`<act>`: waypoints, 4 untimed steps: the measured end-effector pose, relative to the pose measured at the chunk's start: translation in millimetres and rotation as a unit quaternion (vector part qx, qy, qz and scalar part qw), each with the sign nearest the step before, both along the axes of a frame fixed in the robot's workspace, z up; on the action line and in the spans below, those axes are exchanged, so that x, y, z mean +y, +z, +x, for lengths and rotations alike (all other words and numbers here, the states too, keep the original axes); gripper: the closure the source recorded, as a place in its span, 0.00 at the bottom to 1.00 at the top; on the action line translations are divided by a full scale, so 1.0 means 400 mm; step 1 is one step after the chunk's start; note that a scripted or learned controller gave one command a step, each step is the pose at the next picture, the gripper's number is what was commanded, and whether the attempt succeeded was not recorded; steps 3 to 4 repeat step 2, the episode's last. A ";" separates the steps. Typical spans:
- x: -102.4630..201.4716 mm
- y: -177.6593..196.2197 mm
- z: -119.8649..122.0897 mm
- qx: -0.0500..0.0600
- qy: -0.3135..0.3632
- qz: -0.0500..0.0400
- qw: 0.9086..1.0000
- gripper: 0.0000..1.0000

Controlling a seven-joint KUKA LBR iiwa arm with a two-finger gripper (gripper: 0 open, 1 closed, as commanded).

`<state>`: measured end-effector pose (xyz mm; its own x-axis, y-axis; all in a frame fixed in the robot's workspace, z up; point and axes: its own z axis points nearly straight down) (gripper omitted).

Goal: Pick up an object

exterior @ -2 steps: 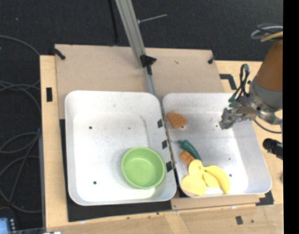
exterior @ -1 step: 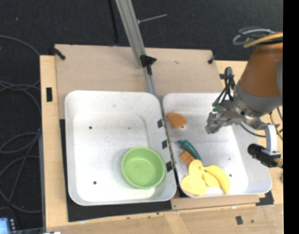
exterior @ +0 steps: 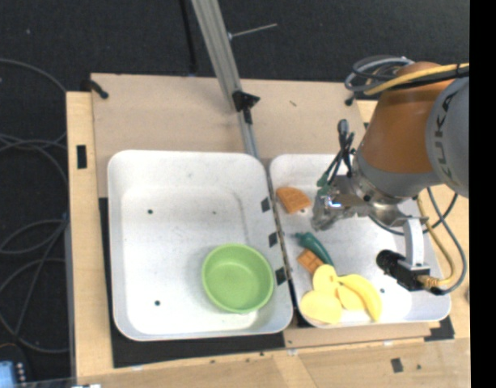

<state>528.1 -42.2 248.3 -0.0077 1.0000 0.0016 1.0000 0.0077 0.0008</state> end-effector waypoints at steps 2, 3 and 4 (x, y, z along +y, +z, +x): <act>0.236 0.024 -0.020 0.000 0.000 0.000 1.000 1.00; 0.236 0.024 -0.020 0.000 0.000 0.000 1.000 1.00; 0.236 0.024 -0.020 0.000 0.000 0.000 1.000 1.00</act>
